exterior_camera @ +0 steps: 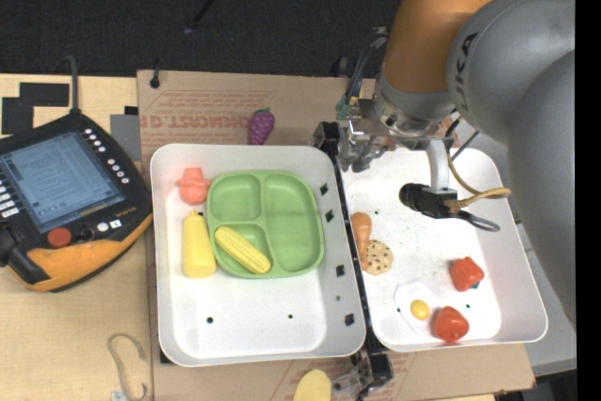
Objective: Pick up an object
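Observation:
My gripper hangs over the far left corner of the right bin, close to the divider between the bins. Nothing shows between its tips. Below it in that bin lie an orange carrot and a brown cookie. A fried egg and two red peppers rest toward the front. The left bin holds a green divided plate with a corn cob on it. Beside the plate stand a yellow bottle and a pink toy.
Purple grapes lie on the cardboard behind the left bin. A yellow object sits in front of the bins. A teach pendant rests on the bench at the left. The bulky arm covers the far right side.

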